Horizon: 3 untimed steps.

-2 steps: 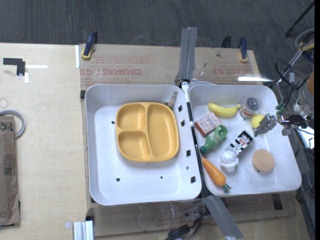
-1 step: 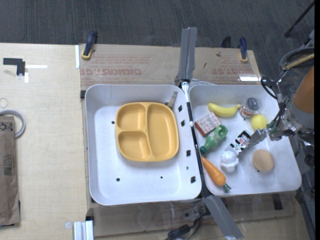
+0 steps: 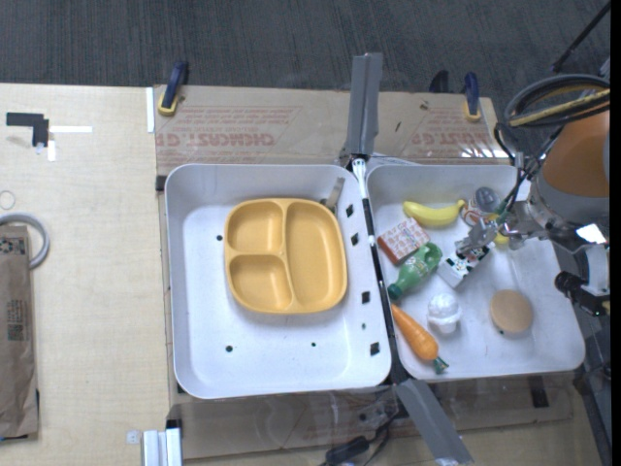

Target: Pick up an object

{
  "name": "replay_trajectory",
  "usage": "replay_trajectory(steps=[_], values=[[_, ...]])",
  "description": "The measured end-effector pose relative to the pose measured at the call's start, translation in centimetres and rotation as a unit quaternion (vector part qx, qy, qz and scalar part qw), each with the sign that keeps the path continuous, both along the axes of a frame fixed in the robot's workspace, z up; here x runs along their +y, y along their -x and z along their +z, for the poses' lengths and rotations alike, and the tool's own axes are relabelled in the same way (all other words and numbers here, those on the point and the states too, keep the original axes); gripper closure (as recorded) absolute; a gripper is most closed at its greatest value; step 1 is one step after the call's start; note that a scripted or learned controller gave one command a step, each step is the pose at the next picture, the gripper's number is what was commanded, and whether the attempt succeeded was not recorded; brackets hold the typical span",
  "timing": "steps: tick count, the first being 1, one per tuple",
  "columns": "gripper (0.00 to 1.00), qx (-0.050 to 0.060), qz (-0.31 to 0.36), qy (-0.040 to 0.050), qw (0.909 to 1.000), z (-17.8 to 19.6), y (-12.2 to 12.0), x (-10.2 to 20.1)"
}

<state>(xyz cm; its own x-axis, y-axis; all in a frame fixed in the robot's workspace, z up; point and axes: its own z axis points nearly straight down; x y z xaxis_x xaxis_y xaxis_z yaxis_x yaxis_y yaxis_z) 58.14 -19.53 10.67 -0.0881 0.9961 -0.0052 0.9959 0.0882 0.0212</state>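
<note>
**Operator:** I see the gripper [image 3: 473, 249] low over the right bin [image 3: 553, 352], its tip at a small white and dark object [image 3: 458, 269] just left of it. I cannot tell whether the fingers are spread or pressed together, nor whether that piece sits between them.

**Colleague:** What lies around the tool?

**Operator:** A green bottle [image 3: 414, 270] lies tilted just left of the tool, touching or nearly touching the white and dark piece. Beyond it, further left and a little up, is a red-brown block [image 3: 402, 241]. A banana [image 3: 434, 212] lies up and left of the gripper. Below and slightly left sits a white rounded object [image 3: 443, 311], and past that a carrot [image 3: 418, 336] lies along the bin's left wall. A tan round disc [image 3: 511, 312] rests below and right of the tool, well clear of it. Far to the left, the other bin [image 3: 194, 357] bears a yellow divided plate [image 3: 286, 256].

**Colleague:** Anything hard to read?

**Operator:** The gripper's tip is a jumble of small metal parts and wires; I can't separate fingers from object. A greyish round bit [image 3: 485, 199] just above the tool is too small to name.

**Colleague:** And the arm?

**Operator:** The arm [image 3: 572, 178] comes in from the right, orange band up, cut off by the frame edge, with black cables [image 3: 524, 105] looping above it.
</note>
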Motion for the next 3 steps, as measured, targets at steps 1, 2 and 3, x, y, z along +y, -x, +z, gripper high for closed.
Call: replay_trajectory(steps=[1, 2, 3], values=[[0.00, 0.001, 0.098, 0.0029, 0.9952, 0.0, -4.2, -1.4], [0.00, 0.036, -0.178, -0.0151, 0.9833, -0.3, -7.5, -1.7], [1.00, 0.039, -0.178, -0.0137, 0.9832, 0.8, -7.4, -1.7]])
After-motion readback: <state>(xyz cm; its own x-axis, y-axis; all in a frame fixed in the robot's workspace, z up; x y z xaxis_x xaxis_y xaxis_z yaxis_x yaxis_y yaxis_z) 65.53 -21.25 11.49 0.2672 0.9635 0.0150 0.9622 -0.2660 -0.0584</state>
